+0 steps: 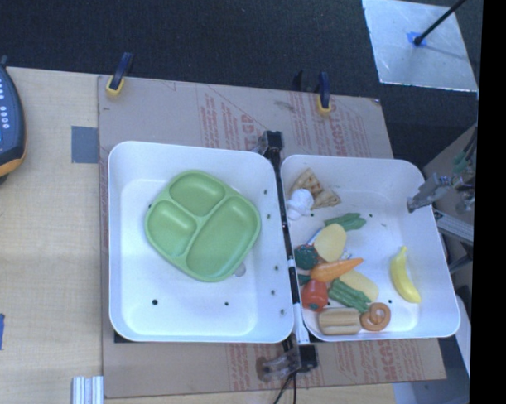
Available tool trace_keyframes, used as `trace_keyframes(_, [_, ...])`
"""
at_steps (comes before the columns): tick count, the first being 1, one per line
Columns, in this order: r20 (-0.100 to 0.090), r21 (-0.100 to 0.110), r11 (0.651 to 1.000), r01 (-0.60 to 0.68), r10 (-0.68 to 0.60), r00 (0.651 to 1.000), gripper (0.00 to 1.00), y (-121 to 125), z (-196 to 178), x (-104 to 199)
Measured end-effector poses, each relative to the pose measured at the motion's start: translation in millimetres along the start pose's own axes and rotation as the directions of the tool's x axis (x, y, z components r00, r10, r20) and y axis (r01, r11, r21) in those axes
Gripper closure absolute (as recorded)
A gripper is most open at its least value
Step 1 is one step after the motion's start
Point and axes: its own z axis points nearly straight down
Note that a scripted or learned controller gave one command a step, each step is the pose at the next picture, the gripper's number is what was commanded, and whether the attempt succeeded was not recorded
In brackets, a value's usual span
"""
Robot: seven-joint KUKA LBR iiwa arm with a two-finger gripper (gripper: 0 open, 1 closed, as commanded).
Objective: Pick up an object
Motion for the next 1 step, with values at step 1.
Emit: trace_keyframes(1, [-0.003, 0.009, 1.000, 0.001, -0.001, 1.000, 0.00, 10.2, 112.4, -1.2])
